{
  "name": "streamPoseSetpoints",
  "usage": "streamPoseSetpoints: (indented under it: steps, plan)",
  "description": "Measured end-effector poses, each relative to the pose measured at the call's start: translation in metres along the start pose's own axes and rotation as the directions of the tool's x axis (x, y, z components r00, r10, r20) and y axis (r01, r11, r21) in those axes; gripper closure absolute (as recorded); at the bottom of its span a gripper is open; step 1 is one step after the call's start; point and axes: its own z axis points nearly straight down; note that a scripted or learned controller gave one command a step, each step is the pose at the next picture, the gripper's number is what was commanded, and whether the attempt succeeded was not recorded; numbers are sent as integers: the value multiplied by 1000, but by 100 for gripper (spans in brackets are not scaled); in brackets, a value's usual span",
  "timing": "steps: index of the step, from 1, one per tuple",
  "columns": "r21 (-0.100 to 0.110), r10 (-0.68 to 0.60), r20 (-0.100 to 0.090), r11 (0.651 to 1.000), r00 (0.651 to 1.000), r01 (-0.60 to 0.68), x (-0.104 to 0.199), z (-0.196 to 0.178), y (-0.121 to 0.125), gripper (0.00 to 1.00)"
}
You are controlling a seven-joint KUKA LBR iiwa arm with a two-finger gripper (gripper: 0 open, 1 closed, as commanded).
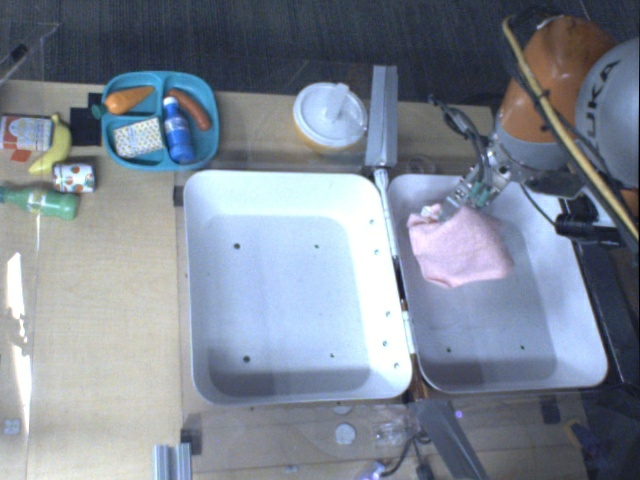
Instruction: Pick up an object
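**Pink cloth in the right bin, gripper at its upper edge**

Grey-and-orange KUKA arm [560, 78] reaches in from the right, over the far side of the right-hand shallow white plastic bin [530, 358]. You have the left-hand shallow white bin [290, 288] beside it, the two touching along a middle seam.

Task status, as I judge it: not done. The crumpled pink cloth [458, 250] lies flat on the floor of the right bin, toward its far half. The two-finger gripper [478, 192] sits right at the cloth's upper right edge, touching or just above it. You cannot tell from this slant whether its fingers are spread or closed, and no fabric shows between them. What is left: secure a hold and lift clear.

Surface: pale wooden bench top [90, 318], dark floor beyond its far edge.

Smaller items, all outside the bins, along the far left of the bench:
- teal divided plastic plate [205, 118] with toy foods
- white lidded round tub [330, 116], just behind the bins' seam
- yellow toy banana [55, 146]
- green bottle [40, 202] lying on its side
- small printed can [74, 177]
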Motion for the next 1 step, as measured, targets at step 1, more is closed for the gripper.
streamPoseSetpoints:
  steps: [1]
  plan:
    - [0,168,1,986,986,-168,17,8,55,100]
